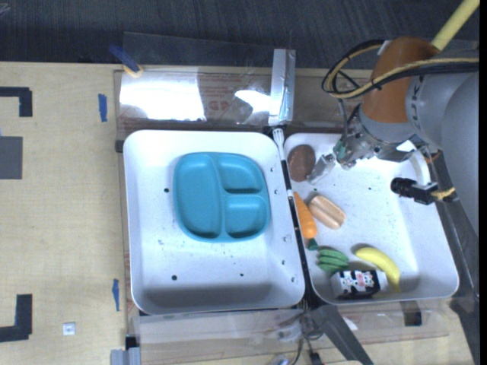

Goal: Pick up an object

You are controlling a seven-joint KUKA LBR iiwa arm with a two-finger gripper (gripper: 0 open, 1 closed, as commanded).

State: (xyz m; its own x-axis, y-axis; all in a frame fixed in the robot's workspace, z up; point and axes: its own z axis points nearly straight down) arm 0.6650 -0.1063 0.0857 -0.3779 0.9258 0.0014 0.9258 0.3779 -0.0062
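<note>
The right bin (426, 238) has open floor at its middle and right. Along its left wall crowd a brown ball (301, 160), carrot (305, 217) and bread roll (327, 211); a banana (378, 263) lies near.

Dark carpet (190, 6) lies beyond the bench. The light wooden benchtop (57, 204) carries black tape marks (19, 101) and blue tape bits (103, 106). A glaring clear plastic sheet (190, 90) lies at the bench's far edge.

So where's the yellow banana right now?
The yellow banana lies near the front edge of the right white bin, just above the small black-and-white carton and right of the green vegetable.
</note>
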